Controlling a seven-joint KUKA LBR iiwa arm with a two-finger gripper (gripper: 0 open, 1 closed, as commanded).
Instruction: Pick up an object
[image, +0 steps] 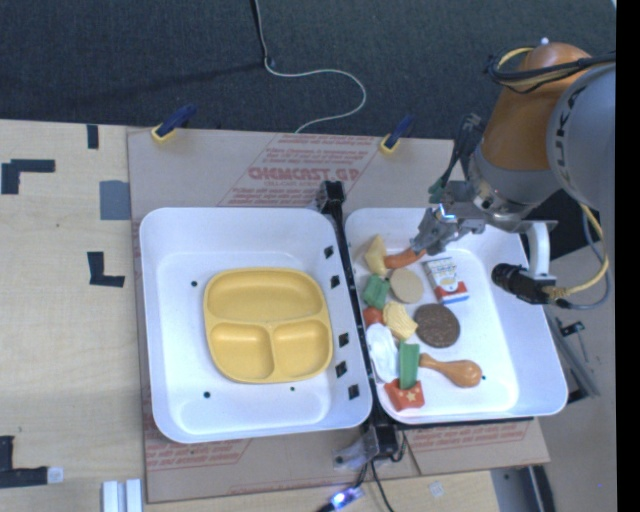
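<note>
The right bin (520, 350) holds several toy foods along its left side. Among them are an orange carrot-like piece (402, 259), a pale yellow piece (375, 252), a tan disc (407, 287), a small white carton (443, 277), a brown cookie (437, 325) and a drumstick (452, 370). Lower down lie a green stick (409, 362) and a red piece (405, 397). My gripper (435, 232) hangs over the bin's upper part, just right of the carrot-like piece and above the carton. Nothing can be seen held in it.
The left bin (170, 260) carries a yellow divided plate (268, 325). A black divider (345, 290) runs between the bins. A black cylinder (515, 280) on the arm juts over the right bin's right side. A white cable (320, 75) lies behind the bins.
</note>
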